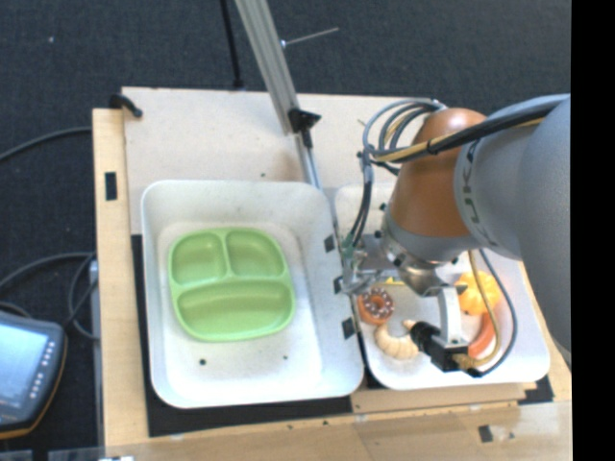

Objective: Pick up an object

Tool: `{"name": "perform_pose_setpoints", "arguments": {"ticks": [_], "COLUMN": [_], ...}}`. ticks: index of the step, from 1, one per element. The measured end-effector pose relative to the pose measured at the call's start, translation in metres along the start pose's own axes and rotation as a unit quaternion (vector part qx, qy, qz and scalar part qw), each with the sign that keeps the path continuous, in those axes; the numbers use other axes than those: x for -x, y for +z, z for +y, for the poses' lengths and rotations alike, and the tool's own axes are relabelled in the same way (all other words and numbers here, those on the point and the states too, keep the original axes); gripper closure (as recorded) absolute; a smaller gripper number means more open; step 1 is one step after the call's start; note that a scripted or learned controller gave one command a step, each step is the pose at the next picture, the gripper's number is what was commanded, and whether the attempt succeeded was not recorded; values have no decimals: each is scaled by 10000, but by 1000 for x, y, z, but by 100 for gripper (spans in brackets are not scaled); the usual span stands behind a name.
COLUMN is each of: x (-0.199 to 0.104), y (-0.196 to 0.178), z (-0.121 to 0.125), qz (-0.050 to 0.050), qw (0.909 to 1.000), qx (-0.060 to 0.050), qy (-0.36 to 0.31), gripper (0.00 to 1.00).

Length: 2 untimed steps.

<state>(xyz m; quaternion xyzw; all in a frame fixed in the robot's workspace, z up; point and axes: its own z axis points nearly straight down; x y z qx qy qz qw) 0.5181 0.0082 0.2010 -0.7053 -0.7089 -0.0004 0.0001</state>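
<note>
Looming over the right of the frame, my grey arm (509, 181) hangs above the right white bin (533, 358); I cannot tell how my jaws stand. Lower centre-right lies a small pale croissant-shaped toy (396, 342), probably light and slightly slick, best pinched across its middle. Crowding it are a brown ringed doughnut-like piece (376, 304) and orange-yellow toys (478, 305), while the green divided plastic plate (232, 283) sits left, well apart.

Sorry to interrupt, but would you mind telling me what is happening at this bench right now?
The grey arm is reaching from the right over the right-hand bin, which holds small items: a brown ring-shaped piece, a pale beige piece and something orange. The left bin holds a green divided tray. Nothing looks lifted yet.
</note>
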Motion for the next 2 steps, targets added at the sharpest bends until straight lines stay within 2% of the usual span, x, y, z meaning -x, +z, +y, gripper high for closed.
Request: {"name": "perform_pose_setpoints", "arguments": {"ticks": [1,2], "x": [3,83], "y": [0,0], "z": [0,20], "qz": [-10,-27], "qw": [10000,10000], "qx": [-2,8], "qy": [7,57], "gripper": [0,0]}}
